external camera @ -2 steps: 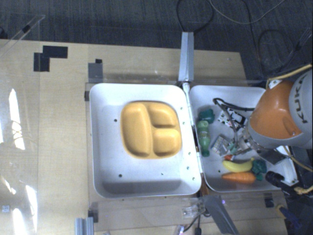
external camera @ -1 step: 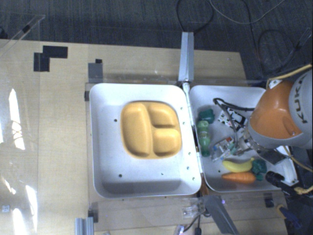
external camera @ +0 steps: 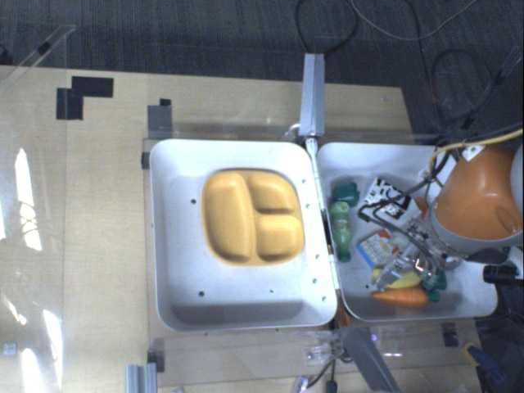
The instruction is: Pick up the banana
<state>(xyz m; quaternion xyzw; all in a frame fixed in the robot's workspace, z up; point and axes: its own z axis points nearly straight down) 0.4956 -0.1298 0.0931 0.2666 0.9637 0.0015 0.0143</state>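
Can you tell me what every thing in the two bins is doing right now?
Yellow tray: flat in the left bin, its sections bare.
Green bottle: lying on its side by the right bin's left wall.
Banana: lying in the right bin, just above the carrot, under the gripper.
Carrot: lying flat near the front wall.
Gripper: low over the banana.

A single fixed camera looks down at a slant from above the bench (external camera: 98, 219), framing both white bins (external camera: 176, 244) side by side, with the arm (external camera: 483, 195) entering from the right.
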